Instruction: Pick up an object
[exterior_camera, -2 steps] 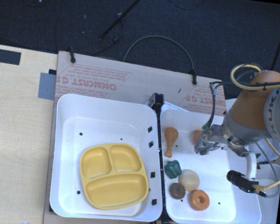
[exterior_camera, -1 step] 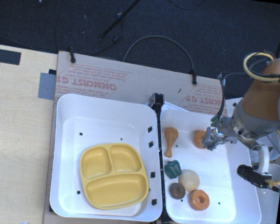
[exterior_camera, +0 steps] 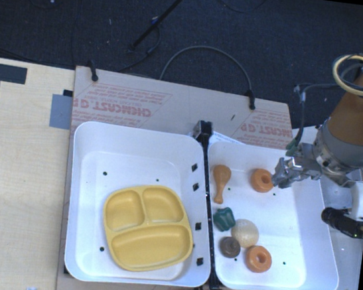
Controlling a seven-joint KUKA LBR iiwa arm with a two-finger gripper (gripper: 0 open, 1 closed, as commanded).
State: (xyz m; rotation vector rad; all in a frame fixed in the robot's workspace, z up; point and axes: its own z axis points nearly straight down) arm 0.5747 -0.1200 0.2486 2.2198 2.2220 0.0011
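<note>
Near the right bin's upper right edge the gripper sat beside an orange doughnut, finger state unclear, bare floor beyond; the left bin held a yellow tray.

The pincer is too small and dark to tell how it stands, or whether it touches the orange ring just beside it. Above and behind the pincer, the arm is cut off by the picture's right edge.
</note>
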